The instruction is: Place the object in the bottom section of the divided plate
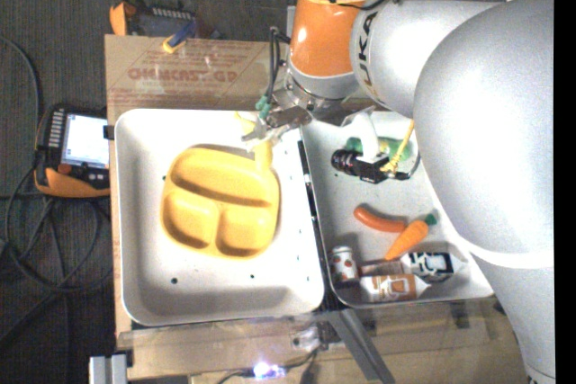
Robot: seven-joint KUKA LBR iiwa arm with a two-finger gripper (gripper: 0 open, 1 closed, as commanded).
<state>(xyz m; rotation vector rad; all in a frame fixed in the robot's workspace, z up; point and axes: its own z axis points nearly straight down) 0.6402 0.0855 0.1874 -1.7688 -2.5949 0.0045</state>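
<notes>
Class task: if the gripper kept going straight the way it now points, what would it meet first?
Probably the upper rim of the yellow divided plastic plate, just beyond the gripper; depth is unclear.

I am seeing the table (pixel 126 339) carrying two shallow white plastic bins side by side: the left bin (pixel 135 283) and the right bin (pixel 342 193), their inner rims touching. A flat brown cardboard sheet (pixel 180 72) is lying behind the left bin.

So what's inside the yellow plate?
Nothing that I can see: the yellow divided plate in the left bin shows bare sections. The gripper hangs over its upper right edge and hides that bit.
</notes>
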